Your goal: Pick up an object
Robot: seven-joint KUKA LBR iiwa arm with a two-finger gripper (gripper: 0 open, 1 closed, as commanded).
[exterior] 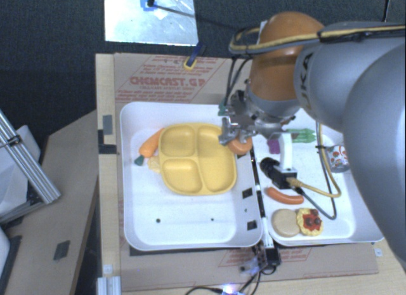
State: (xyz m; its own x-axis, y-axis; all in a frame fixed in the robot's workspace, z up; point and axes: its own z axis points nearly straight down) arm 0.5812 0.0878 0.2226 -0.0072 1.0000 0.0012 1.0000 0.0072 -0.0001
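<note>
My gripper hangs over the right edge of the left bin, at the top right corner of a yellow divided plate. A small orange rounded piece sits right under the gripper, over the divider between the two bins; whether it is gripped is hidden. A toy carrot lies against the plate's left side.
The right bin holds a sausage, a tan round bun, a small pizza piece, a purple item, a green item and a patterned piece at its right. The arm's bulk covers the upper right.
</note>
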